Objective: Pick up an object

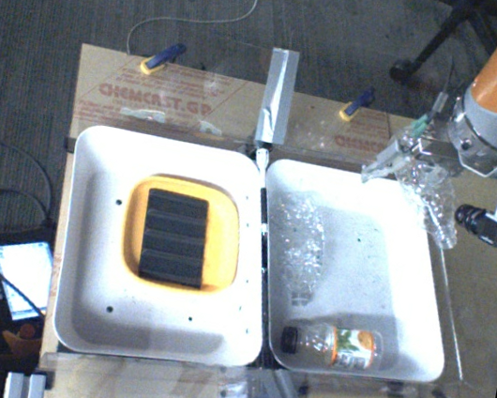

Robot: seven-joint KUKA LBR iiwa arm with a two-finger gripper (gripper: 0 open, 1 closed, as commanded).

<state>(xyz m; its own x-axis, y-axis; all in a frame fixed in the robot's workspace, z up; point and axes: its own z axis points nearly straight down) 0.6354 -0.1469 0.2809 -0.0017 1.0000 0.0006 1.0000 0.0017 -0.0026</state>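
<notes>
My gripper [418, 163] hangs over the far right corner of the right bin [369, 226], below the arm's orange band. It is shut on a crumpled clear plastic piece [436, 205], which dangles from the fingers down across the bin's right rim. Another crinkled clear plastic wrapper [303, 243] lies in the right bin near its left wall. A small bottle with an orange label and a dark cap [332, 344] lies on its side along that bin's near wall. In the left bin [89, 241] rests a yellow block with a black ridged top [181, 234].
A metal divider post [277, 98] stands at the back between the bins. Two blue and yellow clamps [162, 57] [358, 103] hold the cardboard behind them. A black fitting [486, 226] juts from the arm at the right. Cables and a device [12, 271] lie on the floor at left.
</notes>
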